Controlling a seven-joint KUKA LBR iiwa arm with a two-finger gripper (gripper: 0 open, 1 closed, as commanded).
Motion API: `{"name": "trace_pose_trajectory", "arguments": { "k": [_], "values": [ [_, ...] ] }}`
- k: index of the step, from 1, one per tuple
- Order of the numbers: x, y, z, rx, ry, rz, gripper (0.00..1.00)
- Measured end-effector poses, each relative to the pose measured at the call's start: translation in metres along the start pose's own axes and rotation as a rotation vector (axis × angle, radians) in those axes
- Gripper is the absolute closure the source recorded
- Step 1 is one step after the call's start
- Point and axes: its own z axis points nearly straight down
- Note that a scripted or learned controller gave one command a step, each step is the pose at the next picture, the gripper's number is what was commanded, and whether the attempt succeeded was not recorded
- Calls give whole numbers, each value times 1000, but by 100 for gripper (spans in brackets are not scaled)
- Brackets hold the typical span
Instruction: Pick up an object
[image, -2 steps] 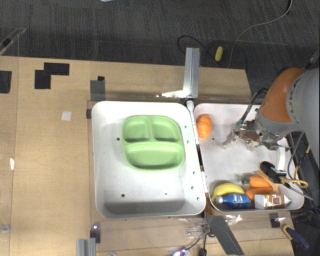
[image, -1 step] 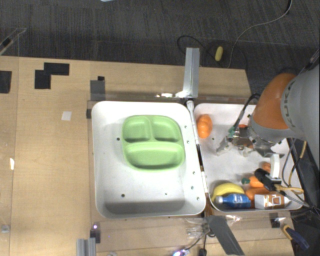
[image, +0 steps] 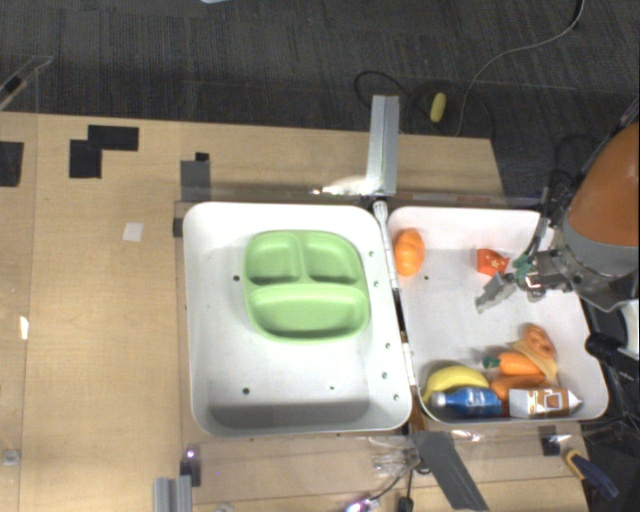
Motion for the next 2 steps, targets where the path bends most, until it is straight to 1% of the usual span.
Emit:
{"name": "trace_pose_trajectory", "arguments": {
  "k": [1, 2],
  "values": [
    [2, 81, 107, -5, -1, -61, 0],
    [-9, 95, 108, -3, 0, 57, 0]
  ]
}}
